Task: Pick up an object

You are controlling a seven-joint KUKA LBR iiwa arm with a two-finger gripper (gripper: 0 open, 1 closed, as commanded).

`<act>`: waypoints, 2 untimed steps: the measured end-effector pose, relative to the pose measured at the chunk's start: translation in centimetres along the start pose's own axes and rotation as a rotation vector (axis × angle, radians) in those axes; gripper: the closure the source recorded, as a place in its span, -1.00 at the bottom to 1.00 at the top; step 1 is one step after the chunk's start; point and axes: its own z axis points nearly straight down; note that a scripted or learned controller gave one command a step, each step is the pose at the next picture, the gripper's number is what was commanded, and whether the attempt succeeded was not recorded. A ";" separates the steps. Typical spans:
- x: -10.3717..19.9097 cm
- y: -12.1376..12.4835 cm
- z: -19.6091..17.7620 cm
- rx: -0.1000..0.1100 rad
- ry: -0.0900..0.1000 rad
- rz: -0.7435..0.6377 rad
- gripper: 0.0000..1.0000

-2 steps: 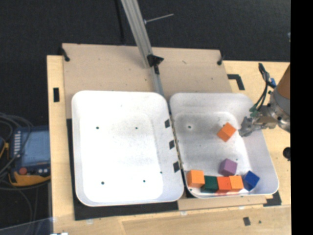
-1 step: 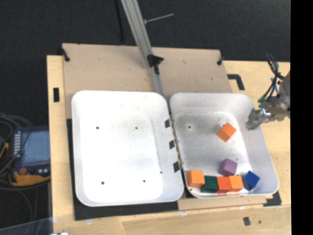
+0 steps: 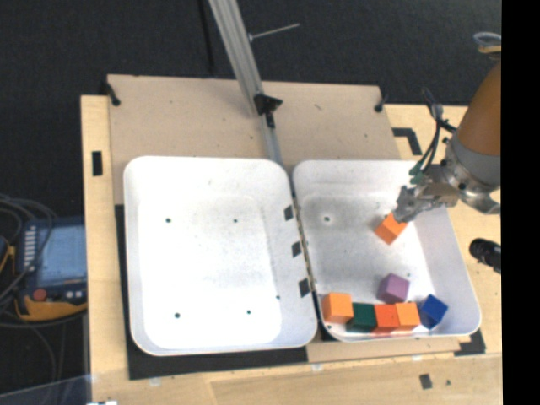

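We see the grey two-finger gripper [image 3: 408,210] over the right shallow white plastic bin [image 3: 439,251], its tip touching the top of a small orange cube [image 3: 389,229] that sits tilted just below it; we cannot tell whether the tool is pinching the cube or merely meeting it. Along the bin's near wall we count an orange block [image 3: 338,306], a green block [image 3: 364,316], two more orange blocks [image 3: 396,315] and a blue block [image 3: 433,309], with a purple block [image 3: 393,288] just behind them.
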 end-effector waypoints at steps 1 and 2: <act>5.2 -1.1 -0.3 0.001 0.001 0.000 1.00; 10.5 -1.5 1.0 0.003 0.002 0.000 1.00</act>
